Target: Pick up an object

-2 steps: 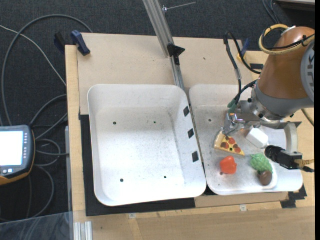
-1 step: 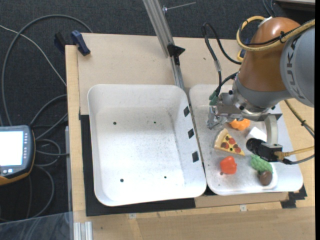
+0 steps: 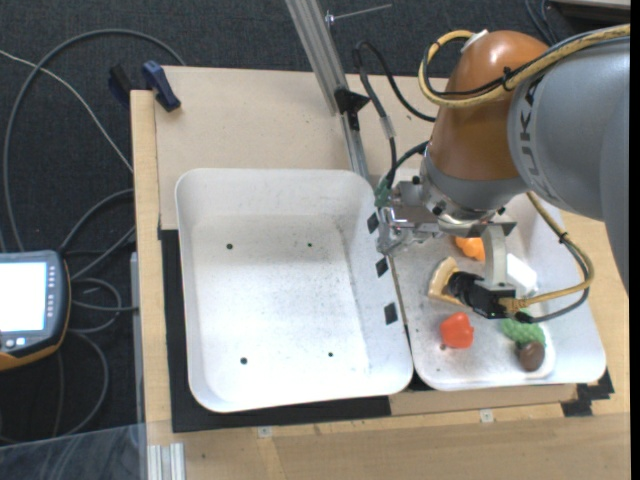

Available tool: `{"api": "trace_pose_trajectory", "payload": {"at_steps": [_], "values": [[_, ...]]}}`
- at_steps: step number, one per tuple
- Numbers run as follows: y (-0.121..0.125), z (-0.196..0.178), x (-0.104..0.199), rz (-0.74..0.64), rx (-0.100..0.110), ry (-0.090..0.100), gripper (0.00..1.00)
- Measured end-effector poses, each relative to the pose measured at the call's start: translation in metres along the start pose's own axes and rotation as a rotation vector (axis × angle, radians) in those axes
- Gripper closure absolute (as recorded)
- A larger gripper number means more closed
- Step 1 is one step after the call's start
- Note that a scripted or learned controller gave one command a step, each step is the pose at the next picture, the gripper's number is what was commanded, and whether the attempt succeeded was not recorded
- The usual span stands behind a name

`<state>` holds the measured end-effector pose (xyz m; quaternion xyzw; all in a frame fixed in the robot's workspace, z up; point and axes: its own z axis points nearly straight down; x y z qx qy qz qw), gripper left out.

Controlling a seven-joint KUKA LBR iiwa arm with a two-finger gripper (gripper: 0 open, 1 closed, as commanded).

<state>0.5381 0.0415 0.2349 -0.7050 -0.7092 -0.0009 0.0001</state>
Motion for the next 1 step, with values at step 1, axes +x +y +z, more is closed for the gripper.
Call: {"api": "trace_pose_trajectory", "payload": {"at_steps": [1], "values": [[0.0234,0.0098,0.0496,0.000,0.000,0.001,1.00]]}}
